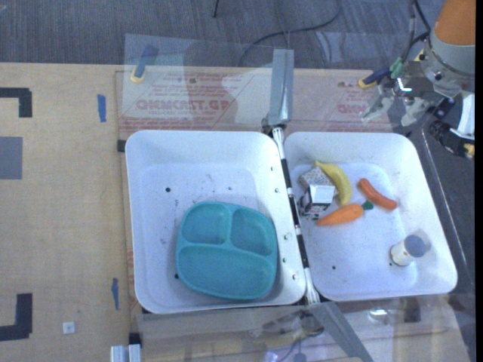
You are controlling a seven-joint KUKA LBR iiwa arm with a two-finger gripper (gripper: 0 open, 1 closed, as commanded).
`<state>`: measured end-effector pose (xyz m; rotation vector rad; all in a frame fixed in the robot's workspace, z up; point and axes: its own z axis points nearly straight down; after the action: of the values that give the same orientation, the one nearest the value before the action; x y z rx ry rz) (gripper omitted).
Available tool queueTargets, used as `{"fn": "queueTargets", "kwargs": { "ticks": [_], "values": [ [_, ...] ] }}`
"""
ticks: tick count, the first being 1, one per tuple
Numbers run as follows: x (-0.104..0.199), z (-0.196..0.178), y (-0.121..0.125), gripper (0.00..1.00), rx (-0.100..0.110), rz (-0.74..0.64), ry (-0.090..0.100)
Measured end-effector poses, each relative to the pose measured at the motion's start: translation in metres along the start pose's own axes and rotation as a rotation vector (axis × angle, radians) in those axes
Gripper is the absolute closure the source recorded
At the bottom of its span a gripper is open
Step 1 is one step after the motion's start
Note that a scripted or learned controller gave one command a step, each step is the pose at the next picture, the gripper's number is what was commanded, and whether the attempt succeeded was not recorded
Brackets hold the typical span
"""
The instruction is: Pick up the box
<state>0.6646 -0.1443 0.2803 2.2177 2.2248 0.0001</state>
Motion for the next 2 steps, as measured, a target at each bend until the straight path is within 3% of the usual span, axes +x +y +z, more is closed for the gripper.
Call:
{"fn": "queueTargets", "kwargs": {
  "ticks": [1,2],
  "values": [
    [0.004,0.152,0.002,0.00,0.000,-0.019,0.000],
    [-0.067,0.192,-0.005,0.00,0.002,0.018,0.012]
  ]
}}
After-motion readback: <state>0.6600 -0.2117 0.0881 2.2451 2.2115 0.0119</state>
